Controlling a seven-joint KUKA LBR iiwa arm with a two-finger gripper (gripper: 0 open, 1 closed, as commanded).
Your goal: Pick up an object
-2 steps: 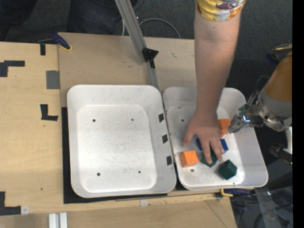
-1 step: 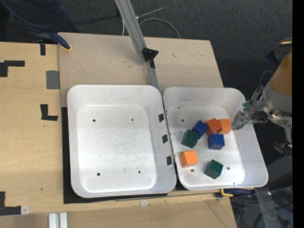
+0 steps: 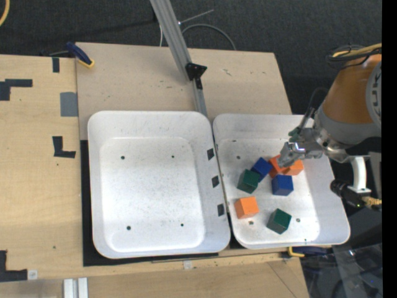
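front green cube [image 3: 280,220]: nearest the camera, in the right bin [image 3: 329,228], standing alone near its front edge, turned corner-on to the bin wall.
orange cube [image 3: 247,207]: just left of it, front-left part of the same bin, edges roughly square to the bin, slightly rotated.
gripper [image 3: 289,158]: low over the right bin's middle, reaching in from the right; cannot tell whether it grips or is released, tips blur into the cubes below.
orange block [image 3: 294,166]: directly under the gripper tip, mostly covered by it; shape and heading hard to make out.
blue cube [image 3: 282,184]: touching or just in front of the orange block, faces roughly square to the bin.
second blue cube [image 3: 261,167]: just left of the gripper, rotated, corner toward the left bin; partly overlapped by the cluster.
rear green cube [image 3: 249,180]: left end of the cluster, beside the second blue cube, rotated diagonally.
long axis: cubes look near-equal sided, none clear.
arm [image 3: 353,104]: grey and orange, cut off at the right.
left bin [image 3: 99,166]: beside the right bin, walls touching.
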